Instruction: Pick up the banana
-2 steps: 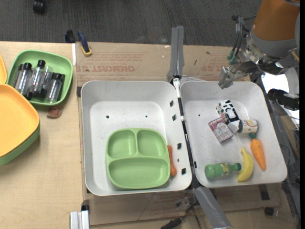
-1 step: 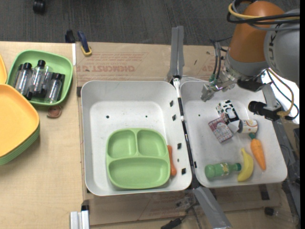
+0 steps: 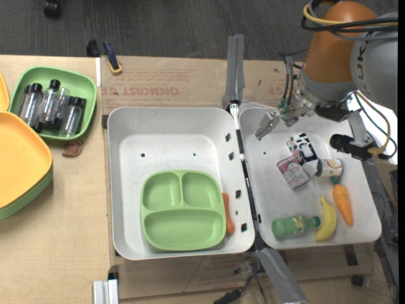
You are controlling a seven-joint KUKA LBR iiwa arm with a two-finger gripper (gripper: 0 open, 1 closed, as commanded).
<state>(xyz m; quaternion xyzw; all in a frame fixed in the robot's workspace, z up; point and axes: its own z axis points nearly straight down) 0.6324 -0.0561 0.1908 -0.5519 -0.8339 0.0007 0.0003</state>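
A green divided tray (image 3: pixel 183 209) lay in the left bin (image 3: pixel 123 170). In the right bin (image 3: pixel 266 182) the jaws (image 3: pixel 271 123) hung near the far left corner, whether wide or narrow could not be told. The banana (image 3: pixel 327 220) lay well apart at the near edge, between a green bottle (image 3: pixel 295 225) and a carrot (image 3: pixel 343 204).

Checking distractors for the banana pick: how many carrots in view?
2: one carrot in the right bin, beside the banana; another in the left bin, against the green tray's right edge, partly hidden.
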